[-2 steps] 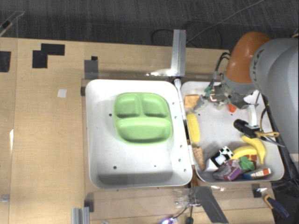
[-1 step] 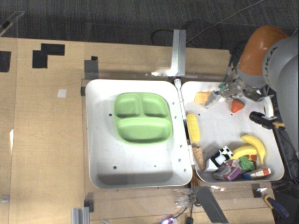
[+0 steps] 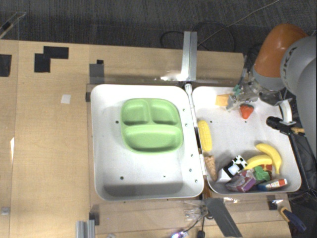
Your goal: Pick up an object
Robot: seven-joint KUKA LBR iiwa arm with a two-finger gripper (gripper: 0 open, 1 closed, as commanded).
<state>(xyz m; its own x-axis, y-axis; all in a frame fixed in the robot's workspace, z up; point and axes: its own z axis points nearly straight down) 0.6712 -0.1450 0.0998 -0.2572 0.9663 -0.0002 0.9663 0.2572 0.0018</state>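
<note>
While the grey arm reaches in from the right, its hand (image 3: 241,97) hangs at the far end of the right white bin (image 3: 225,133); how wide its fingers stand I cannot tell. A small orange-yellow block (image 3: 222,100) lies just left of it, a red-orange piece (image 3: 246,112) just nearer. A green divided plastic tray (image 3: 150,124) fills the left white bin (image 3: 106,172).

Even, bright overhead light; the left bin (image 3: 101,148) glares white, with a soft shadow along its near wall. Slightly grainy throughout.
</note>
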